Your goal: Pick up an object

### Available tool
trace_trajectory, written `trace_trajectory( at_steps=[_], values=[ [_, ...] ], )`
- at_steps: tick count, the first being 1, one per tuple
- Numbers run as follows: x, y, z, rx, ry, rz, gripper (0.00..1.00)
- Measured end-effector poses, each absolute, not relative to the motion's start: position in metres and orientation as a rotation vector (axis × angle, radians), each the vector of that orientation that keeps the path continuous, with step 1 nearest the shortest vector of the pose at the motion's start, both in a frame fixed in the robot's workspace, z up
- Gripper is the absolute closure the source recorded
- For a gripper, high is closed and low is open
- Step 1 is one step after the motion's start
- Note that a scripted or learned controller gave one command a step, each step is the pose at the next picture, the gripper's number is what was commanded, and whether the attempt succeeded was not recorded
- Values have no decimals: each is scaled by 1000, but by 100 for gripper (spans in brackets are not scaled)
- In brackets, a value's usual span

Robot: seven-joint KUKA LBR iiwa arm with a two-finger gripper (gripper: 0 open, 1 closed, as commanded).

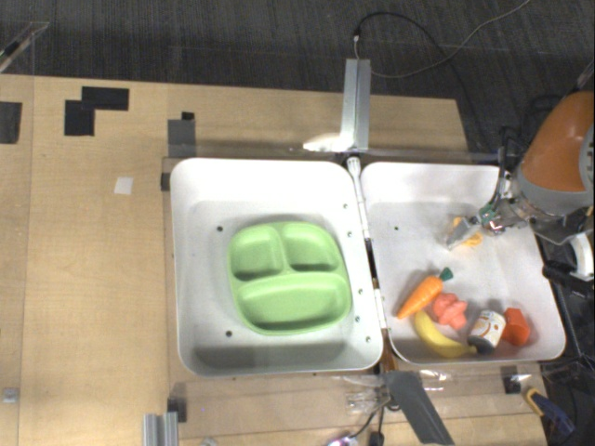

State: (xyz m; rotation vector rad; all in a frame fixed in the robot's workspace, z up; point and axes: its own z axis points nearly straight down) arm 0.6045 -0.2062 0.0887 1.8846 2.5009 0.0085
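The end effector hung in the upper right of the frame, above the right bin; whether it was released or clenched, I cannot tell. The carrot lay lower, beside the banana, so descending straight over its middle seemed wise.

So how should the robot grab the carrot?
Probably across the carrot's thick orange middle, coming straight down from above. It lies flat and slanted, green top up-right, tip down-left. The banana and pink toy crowd its lower side, so close across the narrow width, clear of them.
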Motion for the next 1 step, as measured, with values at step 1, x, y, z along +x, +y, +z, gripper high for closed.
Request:
trace_trajectory(
  at_steps=[1],
  values=[
    [607, -205, 99, 1882, 2498, 14, 100]
  ],
)
